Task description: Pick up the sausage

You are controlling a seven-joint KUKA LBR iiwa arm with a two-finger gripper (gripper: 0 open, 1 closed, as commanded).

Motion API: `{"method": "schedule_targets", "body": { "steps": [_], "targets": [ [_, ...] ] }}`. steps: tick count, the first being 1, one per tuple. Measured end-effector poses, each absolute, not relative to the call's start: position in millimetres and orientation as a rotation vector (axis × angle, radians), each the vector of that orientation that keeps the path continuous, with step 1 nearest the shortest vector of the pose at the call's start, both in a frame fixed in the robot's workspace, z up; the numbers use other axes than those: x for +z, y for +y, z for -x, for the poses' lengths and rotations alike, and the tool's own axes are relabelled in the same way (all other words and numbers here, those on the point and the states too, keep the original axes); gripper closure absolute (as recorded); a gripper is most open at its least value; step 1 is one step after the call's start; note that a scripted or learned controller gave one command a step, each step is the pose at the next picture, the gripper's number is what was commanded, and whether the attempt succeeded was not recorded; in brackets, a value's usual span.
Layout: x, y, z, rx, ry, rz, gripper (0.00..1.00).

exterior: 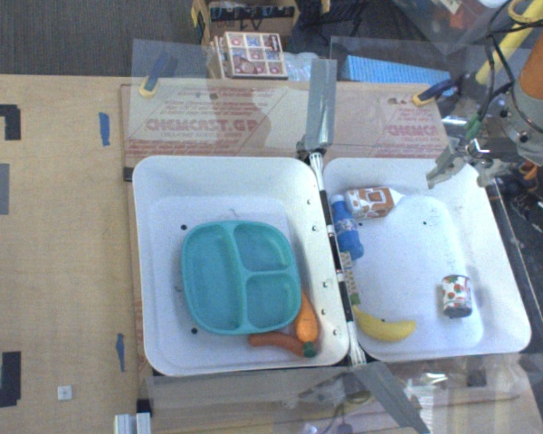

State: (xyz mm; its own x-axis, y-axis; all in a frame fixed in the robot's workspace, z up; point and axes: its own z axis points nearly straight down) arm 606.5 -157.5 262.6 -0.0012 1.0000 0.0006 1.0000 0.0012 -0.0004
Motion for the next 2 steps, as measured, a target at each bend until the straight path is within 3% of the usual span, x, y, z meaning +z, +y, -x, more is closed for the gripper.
{"method": "schedule_targets", "body": {
  "steps": [1, 2],
  "targets": [
    [101, -105, -606.1, -0.002, -2.655, 1.695, 0.0],
    [86, -121, -660.7, 0.023, -2.46, 1.904, 0.0]
  ]
}}
